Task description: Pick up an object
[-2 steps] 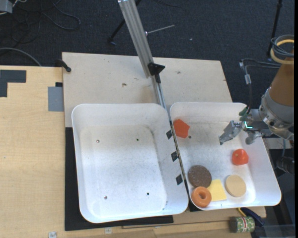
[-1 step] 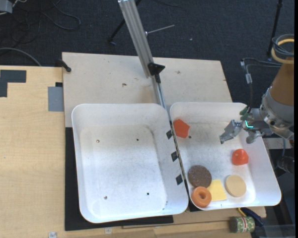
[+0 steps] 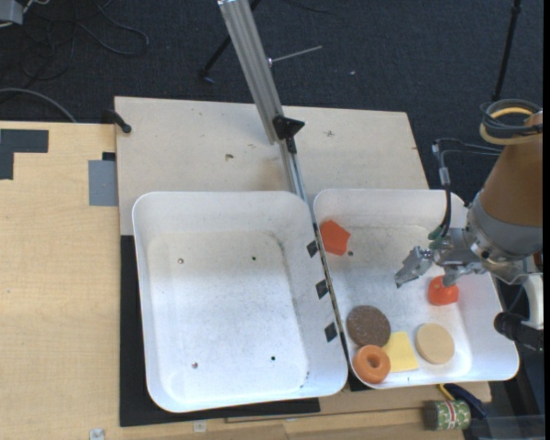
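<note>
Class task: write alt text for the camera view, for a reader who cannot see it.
A grey arm's claw hovers over the right bin, beside a red piece. That bin also holds an orange block, brown disc, orange ring, yellow square and tan disc.

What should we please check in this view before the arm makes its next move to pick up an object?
1. Pincer over the right bin: ok.
2. Target close: red piece lies just below the pincer: ok.
3. Object between the fingers: cannot tell.
4. Neighbours apart from the target: tan disc, yellow block, brown disc: ok.
5. Orange cube sits against the divider, harder to grasp: not ok.
</note>
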Available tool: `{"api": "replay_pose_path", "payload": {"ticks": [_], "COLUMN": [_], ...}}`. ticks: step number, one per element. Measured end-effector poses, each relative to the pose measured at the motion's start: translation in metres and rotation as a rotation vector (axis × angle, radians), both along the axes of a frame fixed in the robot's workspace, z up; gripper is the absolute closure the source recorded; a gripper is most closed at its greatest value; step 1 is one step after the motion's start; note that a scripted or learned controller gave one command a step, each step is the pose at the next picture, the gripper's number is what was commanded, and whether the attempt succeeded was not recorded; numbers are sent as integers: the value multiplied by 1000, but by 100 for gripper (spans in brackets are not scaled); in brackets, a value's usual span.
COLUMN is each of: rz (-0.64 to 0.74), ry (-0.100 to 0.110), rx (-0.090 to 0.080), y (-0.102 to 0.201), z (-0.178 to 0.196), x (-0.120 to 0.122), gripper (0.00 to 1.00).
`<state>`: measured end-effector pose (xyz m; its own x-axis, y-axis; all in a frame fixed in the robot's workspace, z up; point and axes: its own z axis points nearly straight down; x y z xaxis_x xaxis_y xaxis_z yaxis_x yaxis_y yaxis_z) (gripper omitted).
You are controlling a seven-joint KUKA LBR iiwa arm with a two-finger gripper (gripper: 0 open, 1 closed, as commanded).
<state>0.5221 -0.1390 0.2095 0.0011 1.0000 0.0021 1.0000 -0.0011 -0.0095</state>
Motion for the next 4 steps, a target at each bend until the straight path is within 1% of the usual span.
{"api": "replay_pose_path", "payload": {"ticks": [1, 2, 3, 4], "rz": [0, -1, -7, 2], "ry": [0, -8, -12, -12], "rx": [1, 1, 0, -3], "y": [-1, 0, -3, -3], "z": [-64, -115, -102, -39], "x": [-2, -1, 0, 3], "gripper": [0, 0, 100, 100]}}
